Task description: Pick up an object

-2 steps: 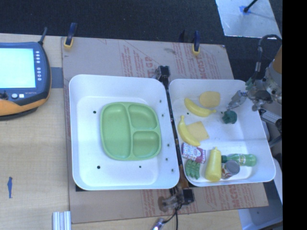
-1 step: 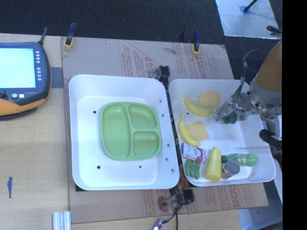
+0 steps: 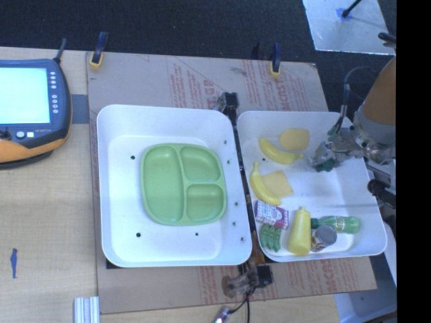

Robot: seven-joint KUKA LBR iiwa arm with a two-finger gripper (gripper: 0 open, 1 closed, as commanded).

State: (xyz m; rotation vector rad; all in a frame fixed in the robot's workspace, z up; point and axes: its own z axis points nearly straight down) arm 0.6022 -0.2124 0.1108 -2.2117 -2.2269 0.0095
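The right bin (image 3: 350, 180) holds two bananas (image 3: 275, 152) (image 3: 262, 186), a round yellow piece (image 3: 294, 138), a flat yellow slice (image 3: 277, 182), a pink carton (image 3: 271, 214), a green item (image 3: 269, 237), a yellow bottle (image 3: 300, 231), a green bottle (image 3: 340, 224) and a small can (image 3: 324, 237). My gripper (image 3: 324, 160) hangs low over the right bin's upper right part, just right of the upper banana and the round yellow piece. Nothing shows between its tips. The grey arm with its orange band (image 3: 380, 99) comes in from the right.
The left bin (image 3: 114, 180) holds a green divided plate (image 3: 182, 184). A teach pendant (image 3: 30, 110) lies on the bench at the far left. Clamps (image 3: 98, 51) (image 3: 275, 58) hold the cardboard sheet at the back edge. Bare bin floor lies below the gripper.
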